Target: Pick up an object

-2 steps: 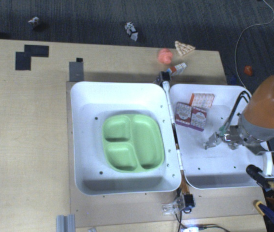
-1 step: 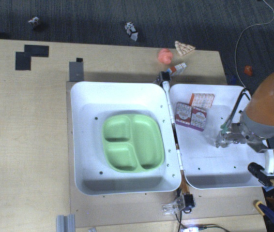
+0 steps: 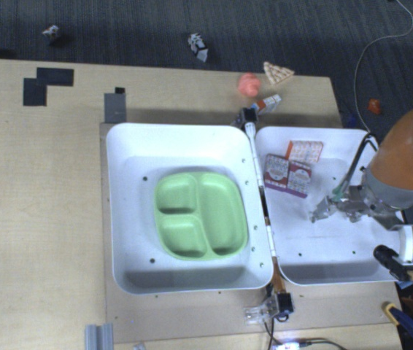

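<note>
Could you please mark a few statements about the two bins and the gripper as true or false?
1. The green divided tray lies in the left bin. True.
2. The small printed boxes lie in the left bin. False: they lie in the right bin, near its far side.
3. The gripper hangs over the right bin. True.
4. The gripper holds one of the boxes. False: the boxes lie apart from it, nothing shows between its fingers.
5. A pink ball lies on the bench beyond the bins. True.

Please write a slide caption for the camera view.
Tool hovers in right bin near small cartons; green divided tray fills left bin.
</note>
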You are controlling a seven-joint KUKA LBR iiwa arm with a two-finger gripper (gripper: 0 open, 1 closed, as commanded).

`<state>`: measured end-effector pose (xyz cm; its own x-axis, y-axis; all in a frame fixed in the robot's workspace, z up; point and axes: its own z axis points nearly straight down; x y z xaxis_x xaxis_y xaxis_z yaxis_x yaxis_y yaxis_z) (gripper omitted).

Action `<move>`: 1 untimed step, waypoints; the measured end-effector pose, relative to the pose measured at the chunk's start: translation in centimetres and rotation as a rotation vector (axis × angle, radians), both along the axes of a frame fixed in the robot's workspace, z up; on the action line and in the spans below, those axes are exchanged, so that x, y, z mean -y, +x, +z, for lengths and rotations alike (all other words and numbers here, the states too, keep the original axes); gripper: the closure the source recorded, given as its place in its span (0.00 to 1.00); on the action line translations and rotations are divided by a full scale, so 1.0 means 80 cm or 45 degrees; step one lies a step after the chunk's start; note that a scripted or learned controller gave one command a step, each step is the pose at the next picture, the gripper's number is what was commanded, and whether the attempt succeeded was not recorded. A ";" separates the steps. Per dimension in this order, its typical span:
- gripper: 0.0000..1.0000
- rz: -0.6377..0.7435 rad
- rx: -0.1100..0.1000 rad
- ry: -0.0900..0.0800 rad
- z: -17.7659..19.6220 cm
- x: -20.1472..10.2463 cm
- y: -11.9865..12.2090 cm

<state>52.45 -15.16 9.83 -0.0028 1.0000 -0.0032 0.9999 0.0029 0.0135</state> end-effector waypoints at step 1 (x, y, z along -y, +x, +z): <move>0.00 0.003 -0.010 0.005 -0.016 -0.057 0.122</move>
